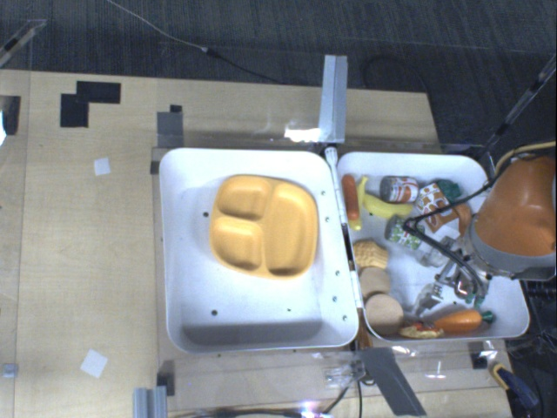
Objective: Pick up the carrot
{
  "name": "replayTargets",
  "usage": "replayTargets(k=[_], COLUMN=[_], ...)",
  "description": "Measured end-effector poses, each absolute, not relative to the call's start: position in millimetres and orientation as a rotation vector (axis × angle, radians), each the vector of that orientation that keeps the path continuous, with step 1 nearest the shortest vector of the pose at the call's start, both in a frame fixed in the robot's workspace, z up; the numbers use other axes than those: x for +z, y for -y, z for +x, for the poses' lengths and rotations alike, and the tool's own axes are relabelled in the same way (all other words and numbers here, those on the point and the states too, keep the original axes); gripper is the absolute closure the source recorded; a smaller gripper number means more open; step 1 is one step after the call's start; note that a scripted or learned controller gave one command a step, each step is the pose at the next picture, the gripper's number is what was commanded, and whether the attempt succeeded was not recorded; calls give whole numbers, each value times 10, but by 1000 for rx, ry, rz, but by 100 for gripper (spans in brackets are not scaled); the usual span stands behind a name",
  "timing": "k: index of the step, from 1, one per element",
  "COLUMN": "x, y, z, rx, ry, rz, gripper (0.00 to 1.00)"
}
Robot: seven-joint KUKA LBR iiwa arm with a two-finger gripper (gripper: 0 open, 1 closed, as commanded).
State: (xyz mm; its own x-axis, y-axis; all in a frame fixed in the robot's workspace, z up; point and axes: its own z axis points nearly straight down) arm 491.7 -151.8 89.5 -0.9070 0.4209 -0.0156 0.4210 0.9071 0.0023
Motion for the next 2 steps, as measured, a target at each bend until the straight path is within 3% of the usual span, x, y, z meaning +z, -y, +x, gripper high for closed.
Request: replayTargets(k=[1, 2], x=[888, 894], y=[1799, 1196], z=[4909, 4918], rx=[6, 5], ry=[-2973, -2816], rz=[980, 1356], gripper=[0, 0])
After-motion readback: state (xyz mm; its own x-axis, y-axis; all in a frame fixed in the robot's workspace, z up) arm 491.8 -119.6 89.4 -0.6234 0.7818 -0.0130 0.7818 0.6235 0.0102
